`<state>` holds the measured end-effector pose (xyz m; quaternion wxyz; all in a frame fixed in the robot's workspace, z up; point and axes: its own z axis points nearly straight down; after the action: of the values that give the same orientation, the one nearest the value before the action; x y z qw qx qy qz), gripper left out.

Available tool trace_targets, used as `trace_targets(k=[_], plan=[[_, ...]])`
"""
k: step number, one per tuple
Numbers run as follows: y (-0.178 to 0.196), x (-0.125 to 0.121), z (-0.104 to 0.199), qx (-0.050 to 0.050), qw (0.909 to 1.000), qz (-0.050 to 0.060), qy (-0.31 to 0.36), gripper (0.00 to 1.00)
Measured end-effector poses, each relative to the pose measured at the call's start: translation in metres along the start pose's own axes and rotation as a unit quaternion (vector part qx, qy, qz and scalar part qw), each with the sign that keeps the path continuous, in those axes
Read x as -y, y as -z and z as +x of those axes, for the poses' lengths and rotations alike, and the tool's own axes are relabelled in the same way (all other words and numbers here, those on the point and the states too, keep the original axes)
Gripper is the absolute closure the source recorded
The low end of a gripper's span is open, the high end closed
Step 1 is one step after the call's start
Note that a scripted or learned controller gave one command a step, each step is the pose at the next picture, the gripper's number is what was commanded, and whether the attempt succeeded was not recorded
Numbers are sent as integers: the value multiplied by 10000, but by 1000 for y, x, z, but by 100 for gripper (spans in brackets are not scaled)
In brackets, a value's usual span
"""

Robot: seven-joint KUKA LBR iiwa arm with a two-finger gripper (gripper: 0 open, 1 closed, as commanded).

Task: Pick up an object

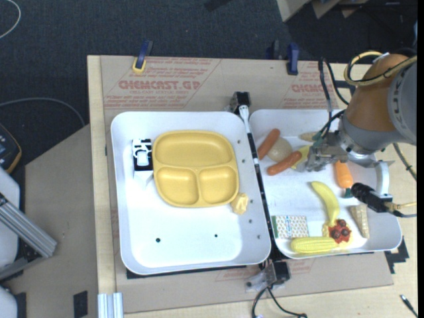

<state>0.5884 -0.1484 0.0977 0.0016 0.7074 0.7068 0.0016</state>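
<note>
My gripper [317, 158] is low in the right bin [291, 197], near its upper middle. Just left of it lie an orange sausage [283, 165], a pale round piece [281, 149] and a reddish sausage [268, 143]. An orange carrot piece [342, 175] sits just right of the gripper. Below it lies a banana [328, 201]. The arm's grey wrist and orange band hang over the bin's upper right and hide what is beneath.
The right bin's front holds a corn cob [313, 245], red berries [340, 230], a cone [361, 219] and a printed card [291, 226]. The left bin [192, 240] holds a yellow divided plate [195, 167], a black-and-white block [142, 154] and a small yellow piece [240, 204].
</note>
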Motion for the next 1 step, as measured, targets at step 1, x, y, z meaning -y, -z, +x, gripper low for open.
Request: trace_targets(k=[1], plan=[[47, 5, -6, 12, 10000, -5, -4, 100]])
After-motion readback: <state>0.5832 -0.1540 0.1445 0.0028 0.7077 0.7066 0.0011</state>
